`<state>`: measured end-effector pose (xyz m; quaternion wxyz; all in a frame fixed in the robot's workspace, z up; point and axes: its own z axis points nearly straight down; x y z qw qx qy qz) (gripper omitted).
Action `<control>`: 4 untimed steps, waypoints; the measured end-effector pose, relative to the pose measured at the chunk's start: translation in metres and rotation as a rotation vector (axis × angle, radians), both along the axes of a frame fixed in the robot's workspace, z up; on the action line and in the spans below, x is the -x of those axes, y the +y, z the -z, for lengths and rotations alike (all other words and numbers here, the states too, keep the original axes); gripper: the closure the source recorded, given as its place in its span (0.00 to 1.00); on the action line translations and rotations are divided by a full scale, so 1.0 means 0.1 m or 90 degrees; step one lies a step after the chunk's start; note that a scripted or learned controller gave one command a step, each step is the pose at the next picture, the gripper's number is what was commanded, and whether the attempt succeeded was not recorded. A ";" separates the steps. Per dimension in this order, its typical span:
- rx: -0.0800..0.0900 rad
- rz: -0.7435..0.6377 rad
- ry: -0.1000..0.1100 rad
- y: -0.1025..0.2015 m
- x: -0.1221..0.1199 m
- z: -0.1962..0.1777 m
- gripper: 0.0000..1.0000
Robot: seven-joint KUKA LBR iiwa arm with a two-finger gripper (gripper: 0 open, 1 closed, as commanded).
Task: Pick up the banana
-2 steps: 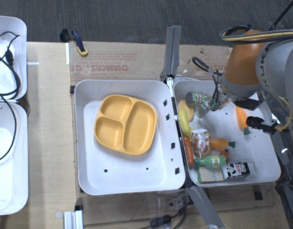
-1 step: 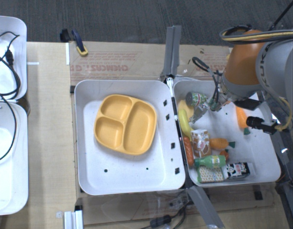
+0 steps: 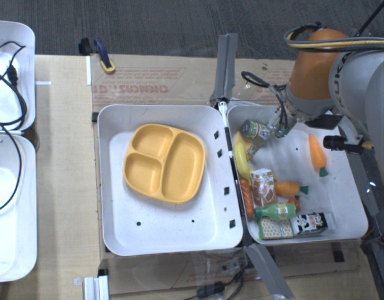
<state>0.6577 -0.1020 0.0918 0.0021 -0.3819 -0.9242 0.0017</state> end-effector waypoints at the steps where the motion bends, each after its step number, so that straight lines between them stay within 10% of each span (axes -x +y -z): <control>1: -0.001 -0.103 -0.005 -0.04 0.17 -0.39 0.00; 2: -0.001 -0.096 -0.005 -0.09 0.74 0.00 0.00; 3: -0.001 -0.093 -0.007 -0.10 0.73 -0.10 1.00; 4: -0.001 -0.026 -0.006 0.48 0.41 -1.14 1.00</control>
